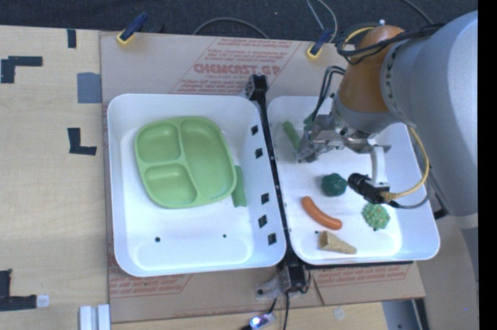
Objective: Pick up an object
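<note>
From the camera above the worktop (46,189), I see two shallow white plastic bins side by side on a sheet of brown cardboard (225,64). The left bin (128,243) holds a light green plastic plate with three compartments (185,161), lying flat in its upper half, and a flat green strip (239,187) that lies just beside the plate's right rim, against the bin's right wall. My grey arm with its orange band (373,80) reaches in from the right over the right bin (415,243), and my jaws (311,146) hang over that bin's upper left part; whether they are clenched or released I cannot tell, since the wrist hides them from above. Just to their left a slim green stick-shaped piece (290,134) lies near the wall between the bins. Below the jaws sit the other things I might pick: a dark green rounded lump (334,184), an orange sausage-shaped toy (321,213) lying at a slant, a tan wedge (336,244) near the bin's front wall, and a light green bumpy ball like a small broccoli head (376,216) to the right. All four lie apart from one another on the bin floor.
</note>
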Available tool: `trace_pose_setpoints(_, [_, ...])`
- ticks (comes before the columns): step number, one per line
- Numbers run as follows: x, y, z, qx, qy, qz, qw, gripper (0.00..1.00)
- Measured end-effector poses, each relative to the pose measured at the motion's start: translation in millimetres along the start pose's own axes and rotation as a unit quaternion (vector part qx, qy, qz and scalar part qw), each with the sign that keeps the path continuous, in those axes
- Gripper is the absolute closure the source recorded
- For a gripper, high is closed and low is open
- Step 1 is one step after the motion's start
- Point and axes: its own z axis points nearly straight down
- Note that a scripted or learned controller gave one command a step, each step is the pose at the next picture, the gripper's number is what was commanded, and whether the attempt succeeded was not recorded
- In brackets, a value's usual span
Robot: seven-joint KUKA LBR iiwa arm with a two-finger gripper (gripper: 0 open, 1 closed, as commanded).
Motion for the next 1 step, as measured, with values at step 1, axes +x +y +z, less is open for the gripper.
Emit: trace_pose_setpoints(1, [-9.1, 3.4, -51.3, -0.002, 0.0, 0.001, 1.0, 1.0])
